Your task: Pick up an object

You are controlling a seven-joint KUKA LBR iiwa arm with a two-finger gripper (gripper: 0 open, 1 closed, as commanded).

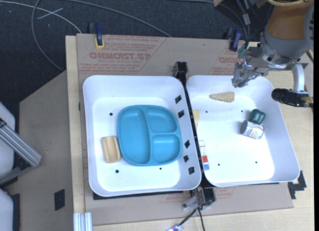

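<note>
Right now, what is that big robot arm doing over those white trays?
The robot arm's gripper is above the far edge of the right bin, close to a little ice cream cone. It has nothing in its grip. A small bottle with a green cap lies in that bin too. The left bin has a blue divided plate and a piece of bread.

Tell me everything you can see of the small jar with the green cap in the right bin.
The jar lies on its side on the floor of the right bin, towards the bin's right wall. Its dark green cap points up and right in the camera view; its body, pale with a label too small to read, points down and left. It looks like plastic. Nothing touches it except the bin floor: the tan cone-shaped piece lies apart, up and left, and the gripper hangs near the bin's far rim.
</note>
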